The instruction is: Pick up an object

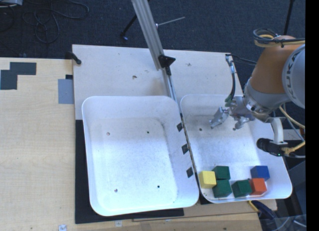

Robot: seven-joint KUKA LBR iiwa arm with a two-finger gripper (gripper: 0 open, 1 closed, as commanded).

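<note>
The gripper [225, 119] hangs over the far half of the right bin [219, 145], its two fingers spread apart with nothing between them. The blocks all sit clustered at the near end of that bin, well apart from it: a yellow block [207, 178], three dark green blocks [222, 187], a blue block [259, 172] and an orange block [258, 185]. I'd say this is the approach, with no grasp made yet. Next the arm needs to travel toward the near end, settle over one block, and descend around it.

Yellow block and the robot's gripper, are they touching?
Apart. The camera view shows bare white bin floor between the gripper and the yellow block.
</note>
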